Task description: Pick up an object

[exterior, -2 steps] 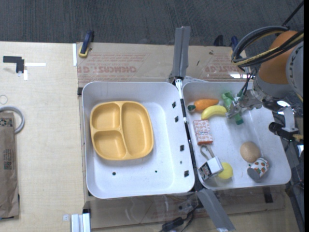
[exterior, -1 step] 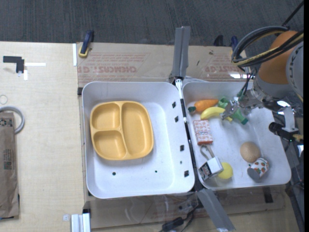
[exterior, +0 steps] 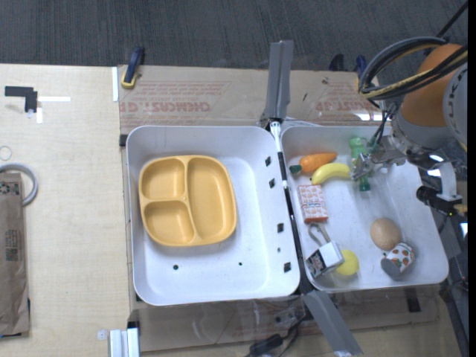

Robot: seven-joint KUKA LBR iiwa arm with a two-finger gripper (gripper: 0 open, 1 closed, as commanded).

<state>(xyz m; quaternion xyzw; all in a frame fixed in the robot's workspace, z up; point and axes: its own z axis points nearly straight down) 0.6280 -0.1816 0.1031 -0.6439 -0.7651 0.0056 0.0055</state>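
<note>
The right bin (exterior: pixel 428 270) holds an orange carrot (exterior: pixel 316 161), a yellow banana (exterior: pixel 330 172), a small red and white packet (exterior: pixel 312 203), a tan egg-shaped object (exterior: pixel 384 233), a strawberry-print piece (exterior: pixel 399 259), a yellow ball (exterior: pixel 347 263) beside a small black and white box (exterior: pixel 323 259), and a green object (exterior: pixel 360 155). My gripper (exterior: pixel 364 168) hangs over the bin's upper middle, right of the banana and against the green object. Its fingers blur into that object.
The left bin (exterior: pixel 253 274) carries a yellow three-compartment plate (exterior: pixel 188 200). A grey divider post (exterior: pixel 279 80) rises between the bins. A brown paper bag (exterior: pixel 11 251) lies on the bench at far left. The arm's body and cables (exterior: pixel 428 88) crowd the upper right.
</note>
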